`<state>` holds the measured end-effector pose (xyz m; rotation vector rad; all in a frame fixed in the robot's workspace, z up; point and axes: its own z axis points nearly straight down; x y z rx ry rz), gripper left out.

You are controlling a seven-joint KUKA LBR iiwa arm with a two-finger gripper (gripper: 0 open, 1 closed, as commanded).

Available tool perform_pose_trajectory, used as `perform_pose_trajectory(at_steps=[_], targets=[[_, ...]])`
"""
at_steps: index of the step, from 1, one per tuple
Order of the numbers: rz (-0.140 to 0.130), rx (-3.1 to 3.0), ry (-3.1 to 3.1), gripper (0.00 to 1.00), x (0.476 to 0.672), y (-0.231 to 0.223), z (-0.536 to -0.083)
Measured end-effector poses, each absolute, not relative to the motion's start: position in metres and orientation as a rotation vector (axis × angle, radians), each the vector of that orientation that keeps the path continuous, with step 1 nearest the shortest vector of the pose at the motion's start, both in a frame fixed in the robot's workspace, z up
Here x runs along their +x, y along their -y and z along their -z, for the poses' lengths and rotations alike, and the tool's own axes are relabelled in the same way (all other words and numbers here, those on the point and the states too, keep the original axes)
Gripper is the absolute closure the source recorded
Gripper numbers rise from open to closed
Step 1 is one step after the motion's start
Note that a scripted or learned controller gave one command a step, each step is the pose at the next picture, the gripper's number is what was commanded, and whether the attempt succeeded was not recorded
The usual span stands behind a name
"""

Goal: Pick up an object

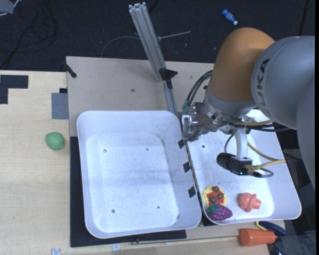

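Where the two white bins, left bin and right bin, meet at their far end, the end effector hangs; whether it is clenched or released cannot be told. Three toys lie in the right bin's near corner: one yellow piece, one purple grape bunch touching it, and one pink piece just beside. One green ball sits on the pale wood counter, and one orange toy lies before the right bin. A black mat underlies the bins, and a dark floor with cables lies beyond.
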<state>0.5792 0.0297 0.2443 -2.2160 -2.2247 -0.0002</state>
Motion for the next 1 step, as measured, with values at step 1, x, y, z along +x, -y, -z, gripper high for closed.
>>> perform_pose_trajectory(at_steps=[1], targets=[[0.000,-2.216,2.225,1.00,0.5740,-0.0843,-0.2477]])
